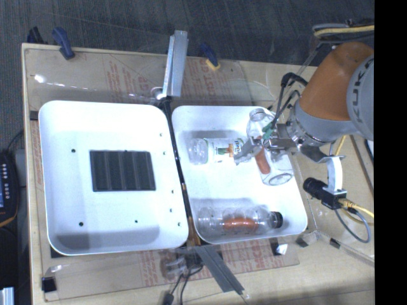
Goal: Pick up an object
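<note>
Approach step: gripper sits low at the right bin's two o'clock, among clear bottles; grip state cannot be told. Next: confirm capture, then lift.

Both bins are white: the left bin carries a dark grey ribbed rectangle, and the right bin holds clear plastic bottles. The lower bottle shows an orange-red streak and a black cap; the upper bottle wears a white label with what may be green print. The surface is pale tan with faint red lettering, and blue clamps sit at its edge.
</note>
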Robot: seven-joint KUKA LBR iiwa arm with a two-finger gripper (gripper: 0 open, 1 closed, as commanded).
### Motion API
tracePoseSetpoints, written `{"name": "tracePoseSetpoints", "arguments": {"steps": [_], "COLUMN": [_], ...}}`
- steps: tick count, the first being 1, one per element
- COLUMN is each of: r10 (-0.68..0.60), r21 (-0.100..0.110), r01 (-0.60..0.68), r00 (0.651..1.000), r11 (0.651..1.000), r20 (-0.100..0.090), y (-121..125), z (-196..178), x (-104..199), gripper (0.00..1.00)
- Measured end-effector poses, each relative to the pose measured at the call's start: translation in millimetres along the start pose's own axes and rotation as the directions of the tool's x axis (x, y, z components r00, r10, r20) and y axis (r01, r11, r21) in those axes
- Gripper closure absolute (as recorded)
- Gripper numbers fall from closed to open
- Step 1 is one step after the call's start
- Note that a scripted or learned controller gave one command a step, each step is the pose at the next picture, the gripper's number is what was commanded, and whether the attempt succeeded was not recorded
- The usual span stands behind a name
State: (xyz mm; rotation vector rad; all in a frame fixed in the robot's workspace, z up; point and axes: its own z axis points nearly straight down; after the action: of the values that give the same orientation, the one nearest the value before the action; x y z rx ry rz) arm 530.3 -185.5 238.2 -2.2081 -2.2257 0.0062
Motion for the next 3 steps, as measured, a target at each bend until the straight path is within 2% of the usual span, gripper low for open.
{"name": "tracePoseSetpoints", "arguments": {"steps": [1,2,3], "r10": [-0.059,-0.051,-0.112], "r21": [-0.002,-0.004,-0.03], "r01": [0.059,0.051,0.112], "r00": [0.998,0.999,0.994], "r11": [0.998,0.999,0.993], "r20": [0.001,0.003,0.014], "y": [47,76,93], "z": [40,89,95], "x": [0,-24,-26], "gripper": [0.0,0.0,0.0]}}
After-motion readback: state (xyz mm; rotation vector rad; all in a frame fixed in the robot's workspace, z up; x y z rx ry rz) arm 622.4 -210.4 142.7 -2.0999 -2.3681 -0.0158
